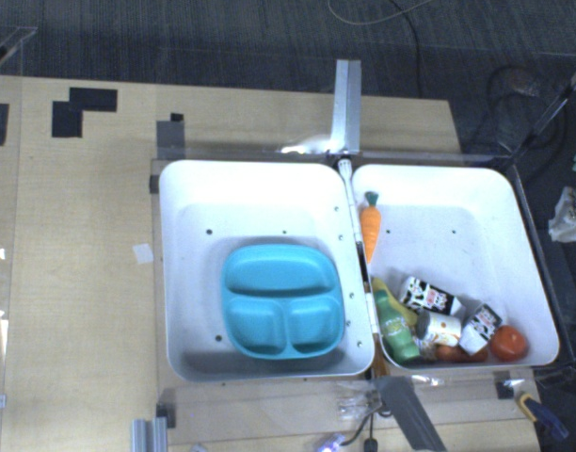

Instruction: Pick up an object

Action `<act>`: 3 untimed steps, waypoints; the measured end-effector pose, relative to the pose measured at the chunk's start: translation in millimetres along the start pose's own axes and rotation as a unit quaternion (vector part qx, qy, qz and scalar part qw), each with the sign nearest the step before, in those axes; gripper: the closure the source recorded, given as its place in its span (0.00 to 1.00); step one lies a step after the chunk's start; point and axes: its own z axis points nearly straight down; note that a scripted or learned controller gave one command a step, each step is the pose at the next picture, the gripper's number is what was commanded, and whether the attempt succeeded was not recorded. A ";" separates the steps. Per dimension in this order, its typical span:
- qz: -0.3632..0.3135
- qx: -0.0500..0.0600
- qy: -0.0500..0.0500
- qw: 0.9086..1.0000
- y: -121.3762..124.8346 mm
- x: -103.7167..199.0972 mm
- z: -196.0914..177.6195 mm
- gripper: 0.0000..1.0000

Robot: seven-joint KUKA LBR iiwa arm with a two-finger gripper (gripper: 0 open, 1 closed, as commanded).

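Observation:
The left bin (189,252) holds a light blue plate (283,299) with three compartments, lying flat toward its front. In the right bin (476,215), an orange carrot (370,226) with a green top lies against the left wall. Several small objects crowd the front edge: a green bottle (396,328), a black-and-white carton (429,297), a small white can (445,328), a black, white and red pack (481,326) and a red tomato (508,344).
A metal post (347,102) stands behind the divider between the bins. A pale grey shape (570,217) sits at the right edge, outside the right bin. Cables (410,8) lie on the dark floor behind the wooden bench (72,252).

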 end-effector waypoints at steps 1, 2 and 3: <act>0.120 0.002 0.000 0.993 -2.3 53.8 11.2 1.00; 0.254 0.003 -0.001 0.967 66.2 119.6 61.4 1.00; 0.192 0.003 0.000 0.981 40.9 180.8 112.0 1.00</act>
